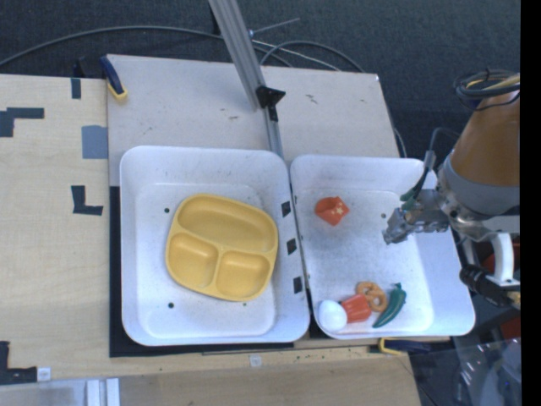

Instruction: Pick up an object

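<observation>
**Gripper over the right bin, nothing in its grasp**

Largest to smallest: one desk [203,91] carries two white bins. The left bin [135,227] holds one yellow divided plate [222,246]. The right bin [439,286] holds the candidates: one red piece [331,210] alone near the far side, and a tight cluster at the near edge of one white egg-shaped piece [332,314], one red-orange piece [358,309], one pretzel-like piece [370,292] and one green piece [390,305].

The gripper [397,227] hangs near the right wall; nothing sits between its fingers, and how far they are parted I cannot tell.

Risks: going for the cluster could catch two touching items or push them against the rim; the lone red piece might roll away.
</observation>
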Controlling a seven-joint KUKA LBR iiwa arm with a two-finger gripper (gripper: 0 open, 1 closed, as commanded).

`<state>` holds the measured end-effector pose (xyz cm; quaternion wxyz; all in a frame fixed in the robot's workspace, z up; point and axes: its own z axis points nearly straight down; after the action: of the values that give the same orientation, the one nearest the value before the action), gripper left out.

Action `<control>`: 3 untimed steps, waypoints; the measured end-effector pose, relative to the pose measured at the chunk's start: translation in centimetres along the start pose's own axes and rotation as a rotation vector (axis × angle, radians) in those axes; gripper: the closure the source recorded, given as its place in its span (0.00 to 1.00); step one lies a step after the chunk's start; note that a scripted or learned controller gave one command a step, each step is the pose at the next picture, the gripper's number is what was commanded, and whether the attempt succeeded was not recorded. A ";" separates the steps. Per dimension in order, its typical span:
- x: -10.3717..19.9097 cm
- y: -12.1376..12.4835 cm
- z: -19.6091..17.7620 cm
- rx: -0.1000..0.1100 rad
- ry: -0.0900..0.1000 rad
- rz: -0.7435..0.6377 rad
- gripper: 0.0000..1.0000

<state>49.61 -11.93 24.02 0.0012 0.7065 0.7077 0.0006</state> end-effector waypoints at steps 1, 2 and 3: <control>3.9 2.5 -0.5 0.003 0.002 -0.004 1.00; 7.9 5.0 0.8 0.004 0.001 -0.004 1.00; 13.0 8.6 1.3 0.003 0.002 -0.006 1.00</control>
<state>58.15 1.06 22.69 -0.0005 0.7046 0.7096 0.0004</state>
